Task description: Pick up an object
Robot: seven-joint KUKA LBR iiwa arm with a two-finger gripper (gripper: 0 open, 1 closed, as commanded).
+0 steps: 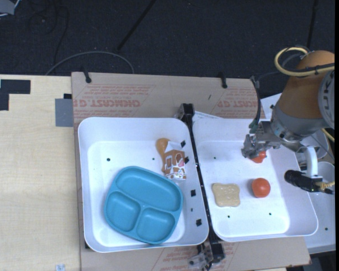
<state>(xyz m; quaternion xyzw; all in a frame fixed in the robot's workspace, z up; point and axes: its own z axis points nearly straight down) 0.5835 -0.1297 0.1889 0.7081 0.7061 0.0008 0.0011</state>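
In the left bin, nearest, a smooth blue plastic tray with three compartments is seen lying flat; behind it a crinkled printed packet and a brown piece. In the right bin, a flat tan toast and a round red tomato lie apart. Farther back, a small red object is gripped between the narrowed fingers of the tool; its axis cannot be told.

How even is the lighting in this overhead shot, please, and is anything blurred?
In the camera view, lighting is even and soft: the two white plastic bins look bright without glare, shadows are faint; the blue divided plate is sharp, while the gripper looks slightly soft.
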